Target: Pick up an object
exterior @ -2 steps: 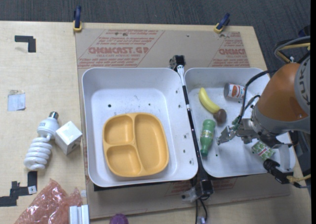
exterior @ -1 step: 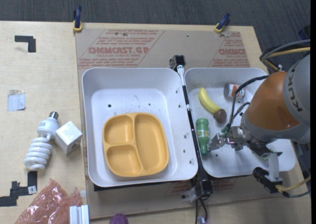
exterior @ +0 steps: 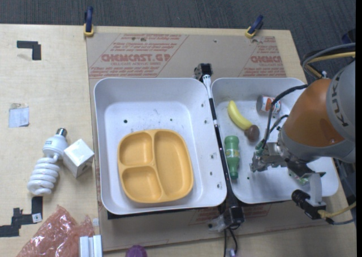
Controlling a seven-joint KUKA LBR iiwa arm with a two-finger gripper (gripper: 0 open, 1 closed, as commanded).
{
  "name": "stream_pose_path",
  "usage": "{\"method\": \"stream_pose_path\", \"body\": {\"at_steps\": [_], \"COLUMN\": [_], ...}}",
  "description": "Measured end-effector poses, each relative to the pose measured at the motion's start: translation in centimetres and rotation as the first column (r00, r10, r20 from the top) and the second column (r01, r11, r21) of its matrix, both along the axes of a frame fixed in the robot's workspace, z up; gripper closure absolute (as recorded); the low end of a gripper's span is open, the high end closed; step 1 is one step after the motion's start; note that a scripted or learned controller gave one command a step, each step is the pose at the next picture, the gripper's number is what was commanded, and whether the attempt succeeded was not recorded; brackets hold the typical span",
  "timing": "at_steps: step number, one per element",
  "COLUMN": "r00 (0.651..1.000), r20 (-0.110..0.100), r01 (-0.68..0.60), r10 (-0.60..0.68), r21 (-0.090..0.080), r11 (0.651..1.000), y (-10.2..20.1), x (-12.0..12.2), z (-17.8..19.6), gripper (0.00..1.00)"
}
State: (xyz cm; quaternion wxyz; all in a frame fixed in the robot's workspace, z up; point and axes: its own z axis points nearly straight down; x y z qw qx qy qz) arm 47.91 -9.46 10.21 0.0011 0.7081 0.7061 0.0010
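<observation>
two white bins, one yellow divided plate, one banana, one green bottle, one light bulb

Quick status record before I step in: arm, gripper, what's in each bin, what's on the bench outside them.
arm: reaches in from the right, over the right bin
gripper: low in the right bin, right of the green bottle; nothing seen between its fingers
right bin: banana, green bottle, small brown object, small can near the far wall
left bin: yellow divided plate
bench, left of bins: spiral bulb, white cube
bench, near-left corner: pink mesh bag
</observation>
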Motion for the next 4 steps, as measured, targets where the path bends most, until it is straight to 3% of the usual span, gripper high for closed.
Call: {"method": "stream_pose_path", "body": {"at_steps": [1, 2, 3, 4], "r00": [1.0, 1.0, 1.0, 1.0], "r20": [-0.001, -0.002, -0.003, -0.003], "r01": [-0.004, -0.004, -0.003, -0.006], "r10": [0.004, 0.004, 0.003, 0.006], "r21": [-0.001, -0.001, -0.001, -0.002], "r11": [1.0, 1.0, 1.0, 1.0], "y": [5.8, 5.8, -2.1, -2.1], "x": [5.5, 5.5, 9.2, 9.3], "z": [9.0, 9.0, 1.1, 2.1], "gripper": [1.0, 0.0, 0.0, 1.0]}}
